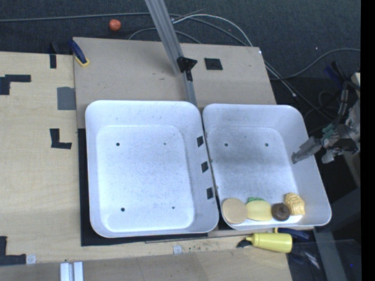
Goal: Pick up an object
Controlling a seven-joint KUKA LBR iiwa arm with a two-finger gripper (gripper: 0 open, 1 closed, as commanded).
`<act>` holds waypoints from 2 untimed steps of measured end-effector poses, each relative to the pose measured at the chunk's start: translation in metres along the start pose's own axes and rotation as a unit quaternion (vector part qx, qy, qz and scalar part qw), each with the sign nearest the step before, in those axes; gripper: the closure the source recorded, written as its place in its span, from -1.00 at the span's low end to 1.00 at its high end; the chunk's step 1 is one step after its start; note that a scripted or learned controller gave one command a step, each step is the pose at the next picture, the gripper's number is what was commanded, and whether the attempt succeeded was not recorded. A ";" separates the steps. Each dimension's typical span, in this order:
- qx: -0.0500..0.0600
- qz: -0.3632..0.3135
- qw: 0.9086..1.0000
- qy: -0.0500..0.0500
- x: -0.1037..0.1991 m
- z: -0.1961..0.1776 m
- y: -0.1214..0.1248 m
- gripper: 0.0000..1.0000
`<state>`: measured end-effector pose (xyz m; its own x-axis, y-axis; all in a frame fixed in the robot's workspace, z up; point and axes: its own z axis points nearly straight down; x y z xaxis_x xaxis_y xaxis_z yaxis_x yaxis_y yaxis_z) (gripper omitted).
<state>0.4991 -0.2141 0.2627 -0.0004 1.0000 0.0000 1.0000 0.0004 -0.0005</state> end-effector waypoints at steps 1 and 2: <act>-0.002 -0.002 1.000 0.000 0.029 -0.066 0.078 -1.00; 0.001 -0.003 1.000 0.001 0.116 -0.020 0.094 -1.00</act>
